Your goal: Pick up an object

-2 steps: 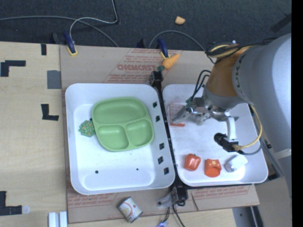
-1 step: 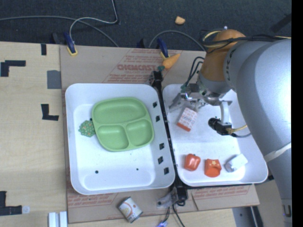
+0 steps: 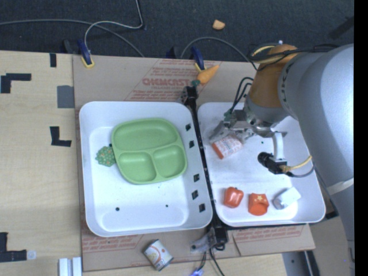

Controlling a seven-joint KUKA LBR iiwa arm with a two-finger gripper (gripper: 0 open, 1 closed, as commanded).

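the gripper (image 3: 226, 130) hangs low in the right bin (image 3: 305, 211), just above a small red-and-white packet (image 3: 227, 148); jaws look narrowly parted, nothing between them. packet seems light, crinkly (slippery maybe), best pinched across its short middle.

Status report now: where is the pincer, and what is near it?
Pincer low in right bin, fingertips just above orange-white packet. No grasp seen. Two red peppers sit apart at the front.
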